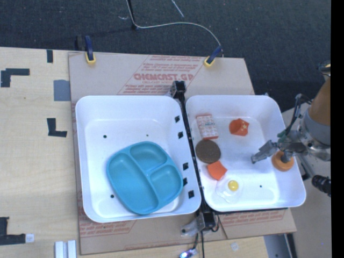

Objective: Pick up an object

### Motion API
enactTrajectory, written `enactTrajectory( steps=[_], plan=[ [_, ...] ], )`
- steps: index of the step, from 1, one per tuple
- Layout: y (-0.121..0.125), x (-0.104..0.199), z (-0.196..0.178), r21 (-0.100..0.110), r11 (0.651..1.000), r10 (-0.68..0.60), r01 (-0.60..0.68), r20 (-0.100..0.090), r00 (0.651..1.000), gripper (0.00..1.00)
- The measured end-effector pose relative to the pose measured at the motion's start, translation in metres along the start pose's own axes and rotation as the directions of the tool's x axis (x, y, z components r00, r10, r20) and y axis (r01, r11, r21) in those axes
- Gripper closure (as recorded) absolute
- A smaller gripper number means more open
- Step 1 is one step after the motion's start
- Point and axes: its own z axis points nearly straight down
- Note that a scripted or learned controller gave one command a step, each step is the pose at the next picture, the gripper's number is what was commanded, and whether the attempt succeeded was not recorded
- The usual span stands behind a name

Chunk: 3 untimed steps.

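Note:
The right bin (269, 107) holds several small objects. A white and red carton (206, 126) lies at the back left, with a red-orange piece (239, 127) to its right. A brown disc (208, 151) sits by the divider, an orange block (216, 170) just in front of it. A clear lid with a yellow centre (232, 186) rests near the front wall. My gripper (274, 153) hangs low over the bin's right side. An orange round object (283, 162) lies directly against it, and whether it is gripped is unclear.
The left bin (91, 112) carries a blue divided plate (144, 176). A black divider strip (185, 138) runs between the bins. The arm (318, 123) enters over the right bin's right wall. Clamps and a cable lie behind the bins.

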Motion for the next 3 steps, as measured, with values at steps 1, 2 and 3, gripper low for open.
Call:
enactTrajectory(
  steps=[1, 2, 3],
  plan=[
    [0.003, 0.0, -0.005, -0.01, 1.0, -0.004, 0.004, 0.003, 1.0, 0.0],
    [-0.003, 0.009, 0.045, -0.005, 1.0, -0.004, 0.004, 0.001, 1.0, 0.0],
    [-0.003, 0.019, 0.096, -0.012, 1.0, -0.004, 0.004, 0.006, 1.0, 0.0]
  ],
)
